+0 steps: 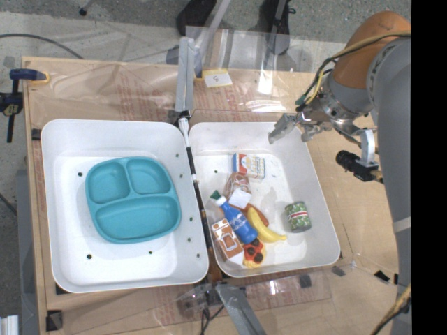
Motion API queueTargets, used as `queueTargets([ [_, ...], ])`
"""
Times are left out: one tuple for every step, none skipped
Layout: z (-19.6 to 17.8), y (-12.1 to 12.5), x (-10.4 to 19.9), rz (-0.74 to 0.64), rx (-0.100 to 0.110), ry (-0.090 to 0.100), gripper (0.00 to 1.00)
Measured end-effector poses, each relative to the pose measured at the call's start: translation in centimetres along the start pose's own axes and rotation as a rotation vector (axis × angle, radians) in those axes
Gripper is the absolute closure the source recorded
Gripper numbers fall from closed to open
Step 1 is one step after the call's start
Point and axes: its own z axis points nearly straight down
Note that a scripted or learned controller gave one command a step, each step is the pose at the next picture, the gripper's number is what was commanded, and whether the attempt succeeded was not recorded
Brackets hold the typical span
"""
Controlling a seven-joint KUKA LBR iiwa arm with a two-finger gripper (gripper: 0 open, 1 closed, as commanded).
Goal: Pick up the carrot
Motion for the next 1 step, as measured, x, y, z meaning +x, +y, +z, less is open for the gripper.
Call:
queueTargets([
  [1.96,-6.22,1.27,-0.279,0.001,0.001,0.0],
])
